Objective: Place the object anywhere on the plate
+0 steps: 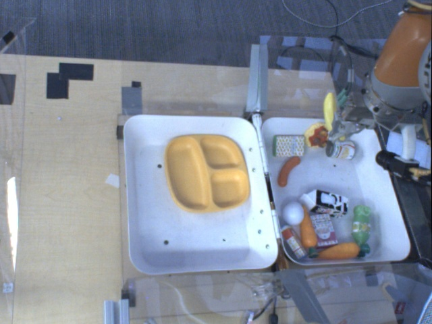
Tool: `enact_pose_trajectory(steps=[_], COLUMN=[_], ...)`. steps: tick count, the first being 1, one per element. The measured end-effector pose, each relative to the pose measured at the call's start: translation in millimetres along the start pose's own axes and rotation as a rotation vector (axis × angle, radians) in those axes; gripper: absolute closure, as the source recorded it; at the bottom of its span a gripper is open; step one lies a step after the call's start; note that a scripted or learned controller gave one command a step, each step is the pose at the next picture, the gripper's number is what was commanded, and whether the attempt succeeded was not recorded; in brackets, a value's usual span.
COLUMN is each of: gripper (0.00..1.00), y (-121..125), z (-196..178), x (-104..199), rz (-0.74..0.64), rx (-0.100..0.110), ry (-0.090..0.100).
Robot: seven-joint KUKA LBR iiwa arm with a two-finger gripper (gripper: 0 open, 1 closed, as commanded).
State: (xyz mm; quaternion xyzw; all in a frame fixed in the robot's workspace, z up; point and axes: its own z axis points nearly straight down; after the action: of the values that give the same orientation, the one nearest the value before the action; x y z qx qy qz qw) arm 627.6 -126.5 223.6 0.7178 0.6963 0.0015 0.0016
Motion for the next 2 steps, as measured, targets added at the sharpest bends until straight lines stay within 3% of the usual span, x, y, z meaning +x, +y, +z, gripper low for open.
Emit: enact_pose_trajectory(steps=[1,2], gripper=[1.00,1.00], y=[-18,-21], z=[0,-4], x=[29,162], rz=[-0.086,-0.134], rx=[0.001,0.001], ry=[0.000,0.001])
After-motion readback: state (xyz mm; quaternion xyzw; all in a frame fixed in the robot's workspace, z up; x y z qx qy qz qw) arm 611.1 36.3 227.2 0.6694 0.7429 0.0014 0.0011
